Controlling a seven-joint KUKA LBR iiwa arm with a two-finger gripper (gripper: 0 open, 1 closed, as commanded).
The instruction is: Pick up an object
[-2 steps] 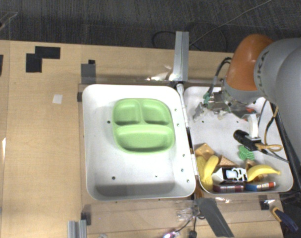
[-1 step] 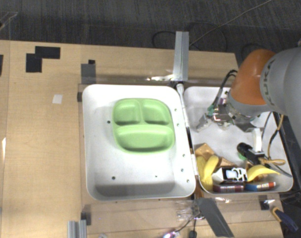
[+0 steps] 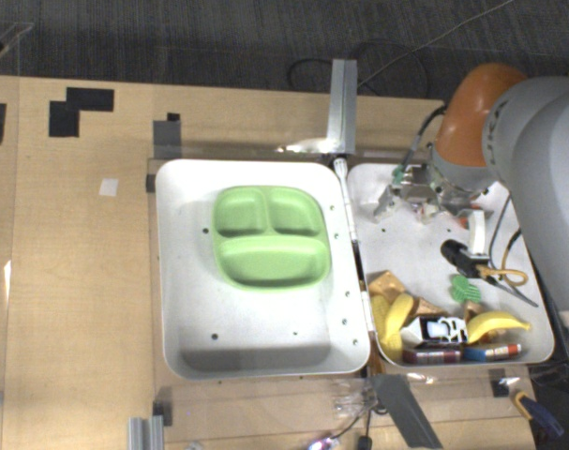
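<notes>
Yellow banana [image 3: 496, 324] – curved, lying at right bin's [image 3: 396, 181] near edge.

The grey arm [image 3: 537, 148] reaches in from the right (orange band [image 3: 471, 111] above the wrist), its gripper [image 3: 413, 198] pointing downward, low and leftward.

green tray [image 3: 269, 235] – left bin [image 3: 186, 326], gripper [image 3: 413, 198] – right bin [image 3: 401, 251]
</notes>
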